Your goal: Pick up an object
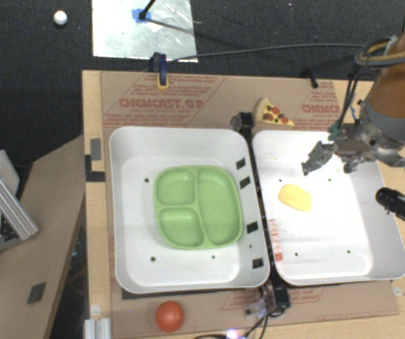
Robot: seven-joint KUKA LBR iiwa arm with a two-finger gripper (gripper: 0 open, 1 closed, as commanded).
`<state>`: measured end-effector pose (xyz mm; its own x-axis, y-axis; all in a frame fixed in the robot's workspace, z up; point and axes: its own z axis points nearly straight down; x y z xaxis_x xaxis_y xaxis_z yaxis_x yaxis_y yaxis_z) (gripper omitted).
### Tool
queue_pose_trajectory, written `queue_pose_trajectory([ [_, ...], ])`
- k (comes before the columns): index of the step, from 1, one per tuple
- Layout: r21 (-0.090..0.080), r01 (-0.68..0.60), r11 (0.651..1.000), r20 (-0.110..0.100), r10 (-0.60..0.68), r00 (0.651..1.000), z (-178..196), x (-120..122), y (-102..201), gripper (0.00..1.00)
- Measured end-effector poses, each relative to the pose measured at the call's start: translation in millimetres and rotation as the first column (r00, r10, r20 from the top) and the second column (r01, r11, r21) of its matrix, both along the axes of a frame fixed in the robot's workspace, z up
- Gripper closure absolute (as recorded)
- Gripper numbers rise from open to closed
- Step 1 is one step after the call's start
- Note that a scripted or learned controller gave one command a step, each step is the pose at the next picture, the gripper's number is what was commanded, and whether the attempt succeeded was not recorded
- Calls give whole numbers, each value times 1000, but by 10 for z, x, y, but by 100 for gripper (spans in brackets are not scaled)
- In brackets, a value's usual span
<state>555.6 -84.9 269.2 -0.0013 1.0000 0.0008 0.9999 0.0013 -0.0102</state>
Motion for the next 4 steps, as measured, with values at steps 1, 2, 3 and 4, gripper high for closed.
queue_pose_trajectory([
  [1, -1, -2, 1000, 12, 2, 1000, 60, 20, 2, 0],
  [2, -1, 0, 1000, 9, 0, 1000, -357, 27, 7, 0],
  [3, -1, 1, 1000, 8, -1, 1000, -859, -8, -89, 0],
  [4, 0, 0, 1000, 8, 0, 1000, -1298, -59, -129, 0],
])
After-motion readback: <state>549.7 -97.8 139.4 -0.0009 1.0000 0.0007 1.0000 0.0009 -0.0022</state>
